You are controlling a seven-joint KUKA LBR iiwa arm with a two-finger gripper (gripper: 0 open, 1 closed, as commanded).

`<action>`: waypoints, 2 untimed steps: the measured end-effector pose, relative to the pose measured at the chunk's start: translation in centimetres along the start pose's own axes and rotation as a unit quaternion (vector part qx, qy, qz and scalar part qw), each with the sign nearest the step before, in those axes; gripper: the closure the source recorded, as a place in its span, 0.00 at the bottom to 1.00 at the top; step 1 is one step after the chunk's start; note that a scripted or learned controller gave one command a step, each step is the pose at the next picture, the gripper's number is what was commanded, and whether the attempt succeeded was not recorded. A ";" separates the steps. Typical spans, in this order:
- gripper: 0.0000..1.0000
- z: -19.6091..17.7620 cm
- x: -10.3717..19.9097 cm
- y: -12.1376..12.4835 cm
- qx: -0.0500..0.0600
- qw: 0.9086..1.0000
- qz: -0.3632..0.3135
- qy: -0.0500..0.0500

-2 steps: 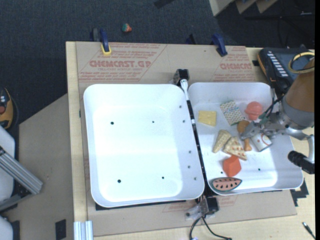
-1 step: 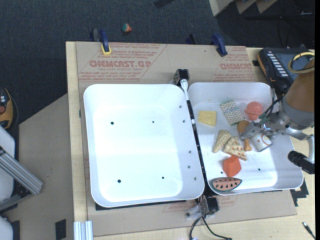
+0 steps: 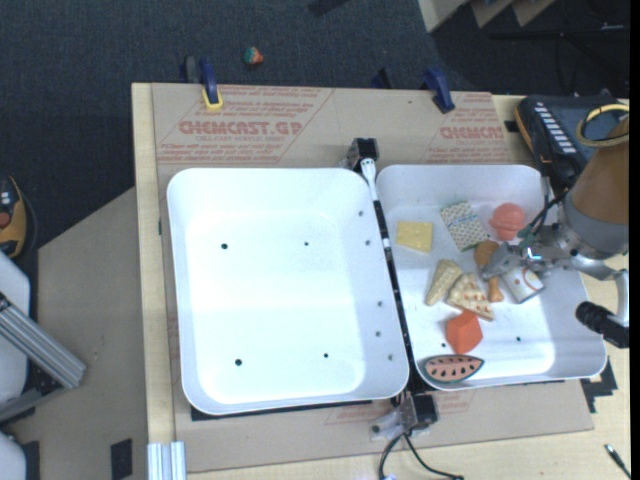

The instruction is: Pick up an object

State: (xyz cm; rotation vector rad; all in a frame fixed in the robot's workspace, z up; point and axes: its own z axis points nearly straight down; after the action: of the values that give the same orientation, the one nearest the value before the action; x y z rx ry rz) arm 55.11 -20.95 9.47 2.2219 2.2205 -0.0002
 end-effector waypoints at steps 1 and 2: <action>0.00 0.0 0.0 0.0 0.000 1.000 0.000 0.000; 0.00 -1.7 4.8 12.2 -0.006 1.000 -0.005 -0.001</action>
State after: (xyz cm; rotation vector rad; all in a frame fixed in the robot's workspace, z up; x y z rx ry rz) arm 67.27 -16.17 11.14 2.2040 2.2242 0.0113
